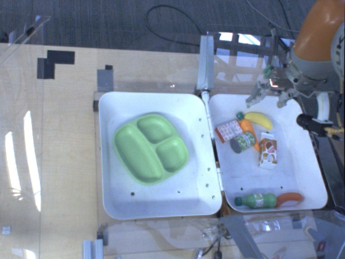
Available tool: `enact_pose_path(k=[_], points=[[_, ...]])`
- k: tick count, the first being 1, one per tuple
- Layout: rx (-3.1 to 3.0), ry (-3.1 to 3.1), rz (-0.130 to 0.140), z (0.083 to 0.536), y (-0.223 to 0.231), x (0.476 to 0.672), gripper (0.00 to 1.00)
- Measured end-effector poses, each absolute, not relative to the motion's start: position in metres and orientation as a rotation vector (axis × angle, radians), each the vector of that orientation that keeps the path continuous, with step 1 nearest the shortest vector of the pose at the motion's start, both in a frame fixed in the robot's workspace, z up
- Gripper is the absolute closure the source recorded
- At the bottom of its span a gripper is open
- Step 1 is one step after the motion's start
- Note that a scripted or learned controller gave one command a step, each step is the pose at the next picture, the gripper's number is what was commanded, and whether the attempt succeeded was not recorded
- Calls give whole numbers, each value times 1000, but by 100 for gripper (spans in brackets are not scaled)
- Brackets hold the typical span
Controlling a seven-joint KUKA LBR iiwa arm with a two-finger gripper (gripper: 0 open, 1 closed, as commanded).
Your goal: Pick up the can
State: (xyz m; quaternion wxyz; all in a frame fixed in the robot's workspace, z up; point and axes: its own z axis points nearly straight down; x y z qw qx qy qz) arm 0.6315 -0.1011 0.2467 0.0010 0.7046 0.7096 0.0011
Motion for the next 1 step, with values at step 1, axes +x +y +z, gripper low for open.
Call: enact_pose_path(k=[1], points=[[2373, 2055, 4, 160, -103, 587, 0]])
